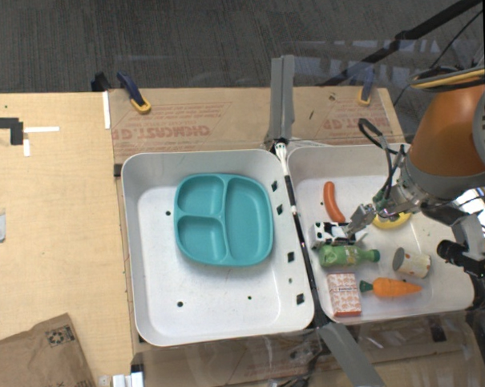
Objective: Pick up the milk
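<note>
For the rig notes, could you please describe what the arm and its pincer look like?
The arm is bulky and rounded, with a broad orange band above a grey wrist section. Thin dark cables run alongside it. It narrows to a small metallic grey pincer with slim fingers.

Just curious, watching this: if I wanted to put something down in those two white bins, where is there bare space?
The left bin has bare floor all around the teal plate, widest below it. The right bin is crowded where the gripper meets the milk, bottle and carrot; its upper corner beside the sausage is bare.
</note>
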Action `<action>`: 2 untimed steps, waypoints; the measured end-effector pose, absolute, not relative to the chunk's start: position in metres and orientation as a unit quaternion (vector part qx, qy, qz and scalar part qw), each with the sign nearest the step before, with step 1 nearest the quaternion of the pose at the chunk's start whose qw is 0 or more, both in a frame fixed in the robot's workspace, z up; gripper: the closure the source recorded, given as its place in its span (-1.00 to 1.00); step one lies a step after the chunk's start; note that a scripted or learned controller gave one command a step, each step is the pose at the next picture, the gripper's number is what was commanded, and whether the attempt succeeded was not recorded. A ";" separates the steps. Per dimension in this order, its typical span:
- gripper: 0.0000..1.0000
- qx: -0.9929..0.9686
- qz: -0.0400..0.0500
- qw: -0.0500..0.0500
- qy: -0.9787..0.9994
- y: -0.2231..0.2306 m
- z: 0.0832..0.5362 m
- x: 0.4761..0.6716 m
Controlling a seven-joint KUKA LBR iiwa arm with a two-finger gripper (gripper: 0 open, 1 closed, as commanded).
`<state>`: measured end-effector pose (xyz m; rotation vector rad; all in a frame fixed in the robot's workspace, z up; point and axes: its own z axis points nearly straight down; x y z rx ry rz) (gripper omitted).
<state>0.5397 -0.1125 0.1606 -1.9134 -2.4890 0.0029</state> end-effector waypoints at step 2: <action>-1.00 -0.628 -0.005 -0.009 -0.778 -0.106 0.106 0.596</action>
